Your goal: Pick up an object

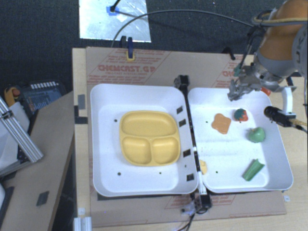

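The right bin [276, 174] holds an orange flat piece [221, 123], a small red and green toy [240, 114], a round green piece [256, 134] and a long green piece [252, 169]. A small yellow bit [203, 167] lies at that bin's left edge. My gripper [236, 94] hangs over the bin's far edge, just above and left of the red and green toy, with nothing seen between its tips.
The left bin [103, 129] carries a yellow divided tray [148, 137]. A black divider [187, 129] runs between the bins. A black part [276, 115] sticks in over the right bin's rim. Clutter sits off the bench at the left.
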You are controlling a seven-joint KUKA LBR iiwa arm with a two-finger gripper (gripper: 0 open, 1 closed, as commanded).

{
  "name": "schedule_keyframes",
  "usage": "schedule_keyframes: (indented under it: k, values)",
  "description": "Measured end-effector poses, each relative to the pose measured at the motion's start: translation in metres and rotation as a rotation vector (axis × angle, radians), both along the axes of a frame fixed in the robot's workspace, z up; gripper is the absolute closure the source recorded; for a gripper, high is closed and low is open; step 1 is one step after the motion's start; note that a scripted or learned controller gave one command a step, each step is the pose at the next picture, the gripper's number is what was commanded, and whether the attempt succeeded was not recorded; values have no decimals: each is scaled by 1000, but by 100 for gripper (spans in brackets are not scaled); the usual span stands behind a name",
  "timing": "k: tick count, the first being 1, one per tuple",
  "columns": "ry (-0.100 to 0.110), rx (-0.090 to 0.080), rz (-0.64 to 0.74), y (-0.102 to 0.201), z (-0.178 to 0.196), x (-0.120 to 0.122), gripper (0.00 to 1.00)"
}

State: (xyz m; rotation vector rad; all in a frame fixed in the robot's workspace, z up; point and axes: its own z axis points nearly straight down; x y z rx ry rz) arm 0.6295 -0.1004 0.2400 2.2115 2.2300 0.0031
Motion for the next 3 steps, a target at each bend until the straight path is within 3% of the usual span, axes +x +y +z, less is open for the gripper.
schedule_keyframes:
  k: [1,3]
  values:
    - [0,1,1,54,-12,4,100]
    - [-2,2,1,173,1,27,100]
